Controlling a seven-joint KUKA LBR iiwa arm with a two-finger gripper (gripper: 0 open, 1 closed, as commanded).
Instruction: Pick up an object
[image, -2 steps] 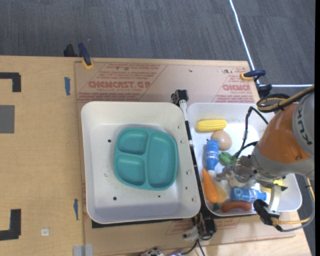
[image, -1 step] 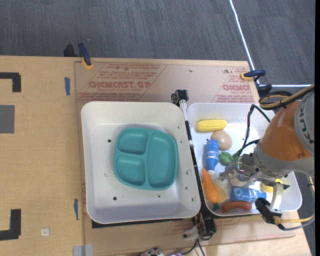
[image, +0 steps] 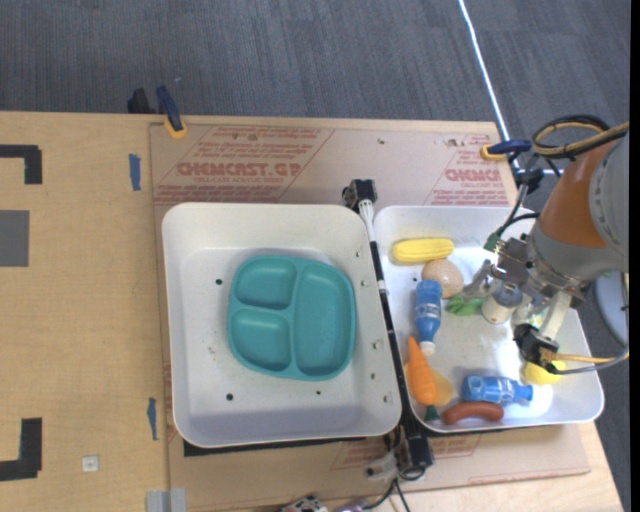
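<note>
Hovering over the right bin (image: 585, 400) at frame right, the gripper (image: 503, 298) has lifted nothing; jaws' state unclear.

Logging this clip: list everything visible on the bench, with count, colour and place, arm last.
Bins: 2, white, side by side on the bench.
Tray: 1, teal, three compartments, in the left bin.
Corn: 1, yellow, far end of the right bin.
Egg: 1, tan, just below the corn.
Bottle: 1, blue with white cap, right bin's left side.
Carrot: 1, orange, below the bottle.
Sausage: 1, red-brown, near edge of the right bin.
Blue item: 1, blue, above the sausage.
Green piece: 1, green, by the gripper.
Arm: 1, grey and orange, over the right bin.
Gripper: 1, low in the right bin.
</note>
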